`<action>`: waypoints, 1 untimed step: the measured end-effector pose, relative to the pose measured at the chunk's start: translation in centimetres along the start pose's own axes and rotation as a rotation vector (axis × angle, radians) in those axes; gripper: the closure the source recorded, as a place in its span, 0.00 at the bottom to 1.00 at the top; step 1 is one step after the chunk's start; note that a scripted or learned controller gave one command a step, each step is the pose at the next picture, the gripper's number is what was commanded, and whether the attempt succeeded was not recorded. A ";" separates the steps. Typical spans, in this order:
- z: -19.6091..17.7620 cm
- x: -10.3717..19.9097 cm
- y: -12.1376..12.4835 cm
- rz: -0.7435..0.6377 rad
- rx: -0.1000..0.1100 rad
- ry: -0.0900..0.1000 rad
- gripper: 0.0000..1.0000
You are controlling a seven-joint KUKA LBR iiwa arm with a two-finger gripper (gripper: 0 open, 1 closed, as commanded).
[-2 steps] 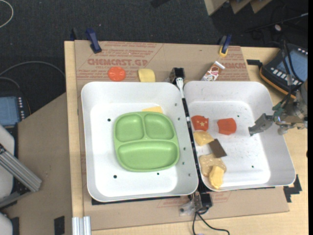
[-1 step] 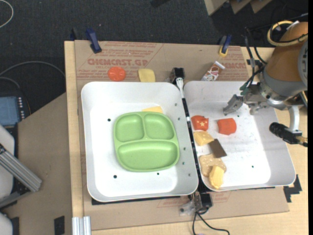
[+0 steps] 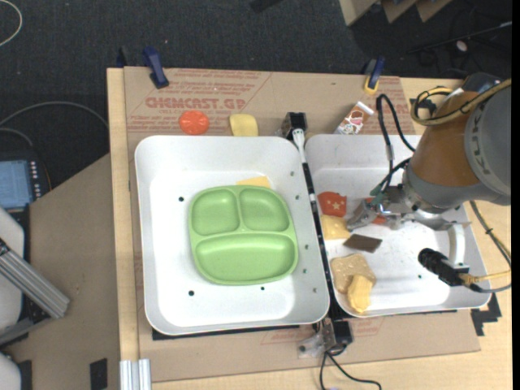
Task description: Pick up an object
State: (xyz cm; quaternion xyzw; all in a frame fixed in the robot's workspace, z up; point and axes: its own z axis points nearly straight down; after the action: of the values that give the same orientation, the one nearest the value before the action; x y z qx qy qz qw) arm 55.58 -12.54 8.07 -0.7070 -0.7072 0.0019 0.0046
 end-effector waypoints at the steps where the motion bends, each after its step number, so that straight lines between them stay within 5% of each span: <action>1: -0.4 -2.6 1.4 0.002 -0.012 -0.006 0.00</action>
State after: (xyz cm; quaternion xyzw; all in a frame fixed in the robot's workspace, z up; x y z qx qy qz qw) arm 56.99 -15.15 8.49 -0.7075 -0.7067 -0.0002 -0.0020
